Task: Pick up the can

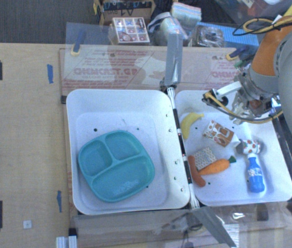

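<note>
Can: we judge it the blue-and-white cylinder (256,174) at the right bin's (280,190) five o'clock.
Gripper (249,107): at one o'clock; grasp state unreadable.
Risk: we could nudge the neighbouring carrot (215,167).

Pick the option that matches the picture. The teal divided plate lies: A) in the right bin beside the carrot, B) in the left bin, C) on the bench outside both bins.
B: the teal divided plate rests flat inside the left bin, while the carrot lies in the right bin.
</note>
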Controlling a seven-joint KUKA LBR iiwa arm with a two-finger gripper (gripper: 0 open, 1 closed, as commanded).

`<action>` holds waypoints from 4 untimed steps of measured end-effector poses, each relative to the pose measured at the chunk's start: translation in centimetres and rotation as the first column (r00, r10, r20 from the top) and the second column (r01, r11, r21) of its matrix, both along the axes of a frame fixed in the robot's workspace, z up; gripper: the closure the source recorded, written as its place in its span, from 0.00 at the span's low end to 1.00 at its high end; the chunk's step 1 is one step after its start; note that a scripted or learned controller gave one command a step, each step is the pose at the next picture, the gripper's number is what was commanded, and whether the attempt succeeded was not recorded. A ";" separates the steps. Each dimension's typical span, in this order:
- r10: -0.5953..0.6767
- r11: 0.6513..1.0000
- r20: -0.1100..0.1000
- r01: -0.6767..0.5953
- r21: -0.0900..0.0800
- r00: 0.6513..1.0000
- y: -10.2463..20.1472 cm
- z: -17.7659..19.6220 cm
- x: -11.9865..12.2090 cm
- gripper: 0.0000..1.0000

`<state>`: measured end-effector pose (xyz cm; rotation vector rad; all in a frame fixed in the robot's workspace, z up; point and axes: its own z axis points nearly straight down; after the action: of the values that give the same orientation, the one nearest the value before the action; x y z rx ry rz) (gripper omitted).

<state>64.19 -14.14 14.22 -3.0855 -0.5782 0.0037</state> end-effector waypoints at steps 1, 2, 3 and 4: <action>-0.167 0.986 0.001 0.167 -0.002 0.986 -4.7 13.5 -0.2 1.00; -0.070 0.998 0.000 0.070 0.000 0.998 0.3 2.9 0.6 1.00; -0.069 0.998 0.000 0.069 0.000 0.998 0.3 2.9 0.6 0.00; -0.026 1.000 0.007 0.026 -0.007 1.000 2.2 -2.9 1.6 0.00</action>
<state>65.84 -11.95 11.30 -3.1005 -0.5398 -0.0050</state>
